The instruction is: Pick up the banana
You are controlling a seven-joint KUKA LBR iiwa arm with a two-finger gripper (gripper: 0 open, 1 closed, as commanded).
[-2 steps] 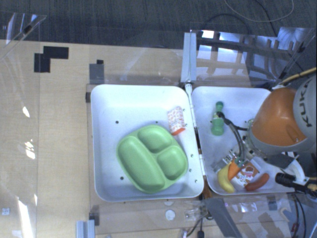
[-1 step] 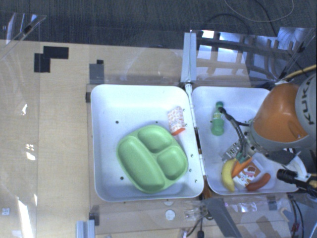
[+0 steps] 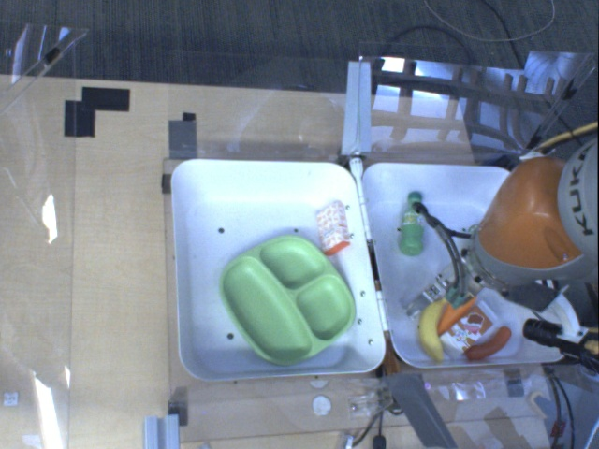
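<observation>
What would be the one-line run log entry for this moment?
arm: over right bin | pincer: low, beside banana | banana: lying in bin, not lifted | left bin: green tray

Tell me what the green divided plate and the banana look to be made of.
Green divided plate: likely moulded plastic, satin finish; uniform colour, rounded compartment edges, soft highlights. Banana: probably a plastic toy; even yellow, smooth skin, though small and partly under the claw, so I cannot rule out real fruit.

On the table [image 3: 112, 279] two bins sat side by side. The left bin [image 3: 197, 251] held a divided plate [image 3: 285, 297], a packet [image 3: 331, 226] behind it. In the right bin [image 3: 393, 335], a bottle [image 3: 411, 224] lay behind the banana [image 3: 429, 332], a sausage [image 3: 489, 344] to its right.
</observation>
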